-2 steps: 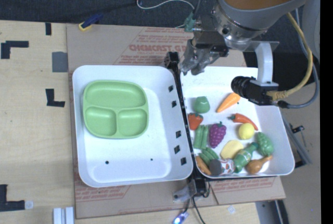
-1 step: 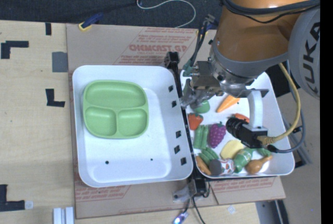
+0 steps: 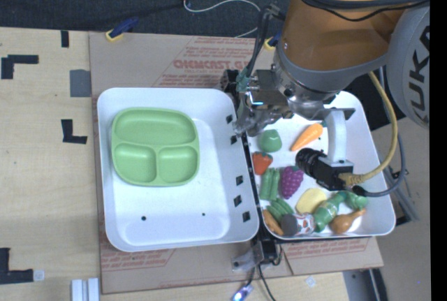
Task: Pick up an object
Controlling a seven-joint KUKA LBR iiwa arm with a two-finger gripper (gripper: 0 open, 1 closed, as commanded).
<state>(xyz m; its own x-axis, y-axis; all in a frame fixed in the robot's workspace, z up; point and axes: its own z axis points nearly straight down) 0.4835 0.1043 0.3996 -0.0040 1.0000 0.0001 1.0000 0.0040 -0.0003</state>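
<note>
My gripper (image 3: 253, 121) hangs over the left edge of the right bin (image 3: 363, 114), close to the wall between the two bins. The big orange and grey arm hides much of it from above. Just below and right of it lies a small green round toy (image 3: 270, 141). An orange carrot (image 3: 307, 137) lies further right. A red toy (image 3: 262, 162), a green pea pod (image 3: 269, 183) and purple grapes (image 3: 292, 181) sit lower in the same bin. I see nothing held in the gripper.
The left bin (image 3: 209, 216) holds a green divided plate (image 3: 155, 146). Several more toy foods, among them a yellow piece (image 3: 311, 200), crowd the front of the right bin. A black cable fitting (image 3: 321, 168) hangs over that bin.
</note>
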